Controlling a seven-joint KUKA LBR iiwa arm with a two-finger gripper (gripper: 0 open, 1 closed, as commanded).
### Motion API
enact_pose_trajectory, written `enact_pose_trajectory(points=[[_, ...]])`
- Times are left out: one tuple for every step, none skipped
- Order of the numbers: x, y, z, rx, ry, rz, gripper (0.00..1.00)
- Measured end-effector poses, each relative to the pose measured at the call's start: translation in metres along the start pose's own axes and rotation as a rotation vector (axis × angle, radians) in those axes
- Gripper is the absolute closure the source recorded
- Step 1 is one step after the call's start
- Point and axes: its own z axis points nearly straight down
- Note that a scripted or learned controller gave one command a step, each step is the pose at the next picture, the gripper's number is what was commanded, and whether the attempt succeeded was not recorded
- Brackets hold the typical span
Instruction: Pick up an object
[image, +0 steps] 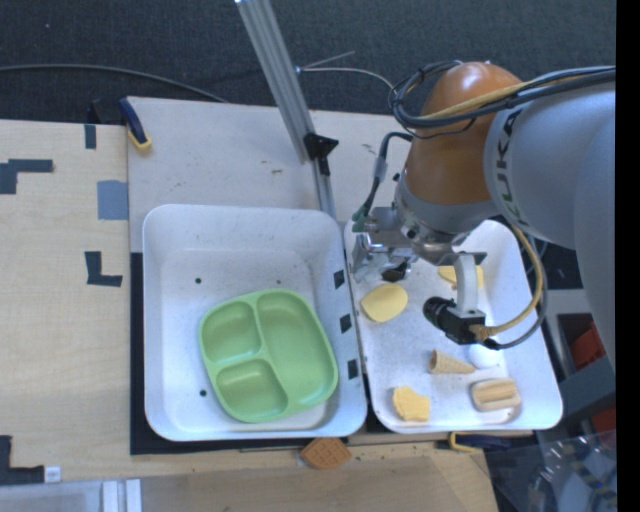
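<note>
The arm comes in from the right and hangs over the far part of the right bin (545, 405). Its gripper (383, 262) points down just above a pale yellow round piece (384, 302). Nothing shows between its fingers. Nearer the front of that bin lie an orange wedge (449, 363), a yellow lump (410, 404) and a tan bread-like block (494, 394). A yellow piece (462, 273) peeks out beside the wrist, partly hidden by the arm. A black part (452, 319) with a cable hangs off the arm over the bin's middle.
The left bin (165, 235) holds a green divided plate (266, 352). A waffle-like brown piece (324, 453) lies on the bench in front of the bins. A slanted metal pole (285, 80) rises behind the bins. A yellow-and-blue clamp (134, 125) sits at the back left.
</note>
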Motion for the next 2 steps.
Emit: enact_pose_trajectory(points=[[0.0574,-0.0163,-0.0027,0.000,0.001,-0.003,1.00],[0.0535,-0.0155,-0.0026,-0.001,-0.001,0.002,0.00]])
